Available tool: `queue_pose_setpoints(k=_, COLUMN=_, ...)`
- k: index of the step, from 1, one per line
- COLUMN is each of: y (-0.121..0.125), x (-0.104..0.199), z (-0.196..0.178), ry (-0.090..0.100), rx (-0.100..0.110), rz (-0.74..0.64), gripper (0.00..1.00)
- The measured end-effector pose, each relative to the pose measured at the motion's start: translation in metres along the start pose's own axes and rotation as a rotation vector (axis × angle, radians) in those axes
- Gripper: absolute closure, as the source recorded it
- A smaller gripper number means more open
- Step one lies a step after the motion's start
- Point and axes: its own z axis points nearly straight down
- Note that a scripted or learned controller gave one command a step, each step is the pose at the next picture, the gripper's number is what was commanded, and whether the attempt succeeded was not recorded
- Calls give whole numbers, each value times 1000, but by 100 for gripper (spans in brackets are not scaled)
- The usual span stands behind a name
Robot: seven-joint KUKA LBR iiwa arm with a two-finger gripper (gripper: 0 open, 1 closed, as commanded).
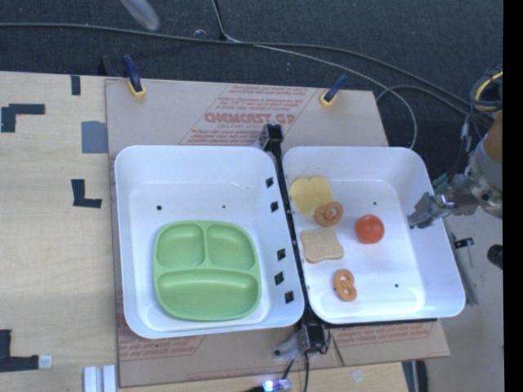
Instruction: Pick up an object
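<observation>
The red tomato-like ball [369,229] lies in the right bin [409,163], toward its right wall, nearest the arm. West of it, along the divider side, sit a yellow slice [309,191] touched by a small ring pretzel [329,213], a toast slice [320,244] just below, and a second pretzel [344,285] near the bin's front edge. The left bin [131,170] carries a green divided plate [207,269]. The end effector [425,211] hangs over the right bin's right rim, holding nothing; how far it is open I cannot tell. Likely risks: the ball rolling away from a closing grip, flat pieces slipping under the fingertips, or the descent clipping the rim.
</observation>
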Motion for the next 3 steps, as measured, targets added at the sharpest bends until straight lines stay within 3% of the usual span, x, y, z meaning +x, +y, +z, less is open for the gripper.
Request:
queue_pose_setpoints(k=1, y=1, x=0, z=-45, ry=0, rx=0, rz=1, gripper=100)
queue_pose_setpoints(k=3, y=21, x=108, z=-43, ry=2, rx=4, rz=-4, gripper=100)
